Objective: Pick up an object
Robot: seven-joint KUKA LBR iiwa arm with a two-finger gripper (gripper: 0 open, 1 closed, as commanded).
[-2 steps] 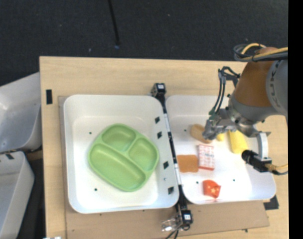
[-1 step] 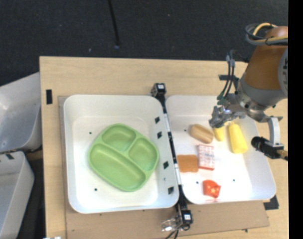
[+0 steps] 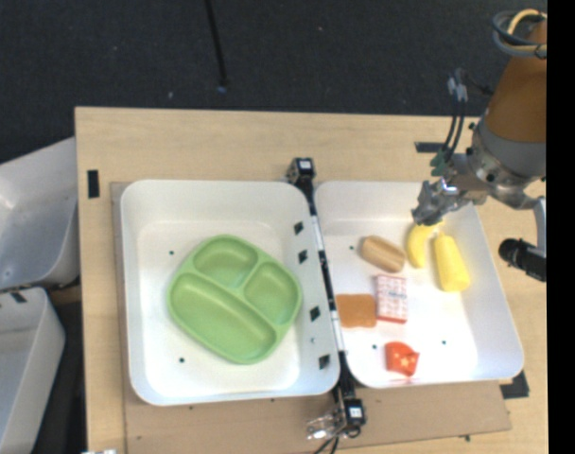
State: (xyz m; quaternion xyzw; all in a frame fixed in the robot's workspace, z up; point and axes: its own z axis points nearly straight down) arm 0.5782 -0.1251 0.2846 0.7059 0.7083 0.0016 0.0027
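A glossy green divided plate (image 3: 235, 297) fills the left bin (image 3: 136, 253) — in the right bin (image 3: 486, 348), the tool (image 3: 429, 208) sits right over a smooth yellow banana (image 3: 417, 246), its grip impossible to tell.

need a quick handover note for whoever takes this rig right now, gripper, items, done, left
Gripper: low over the right white bin, at the top end of the small yellow banana-shaped toy; grasp state unclear.
Items in the right bin: yellow banana toy, yellow cylinder-like block, tan bread-roll toy, brown square slice, pink and white carton, red pepper-like toy.
Left white bin: green divided plastic plate.
Done: nothing lifted.
Left: grasp and lift one item.
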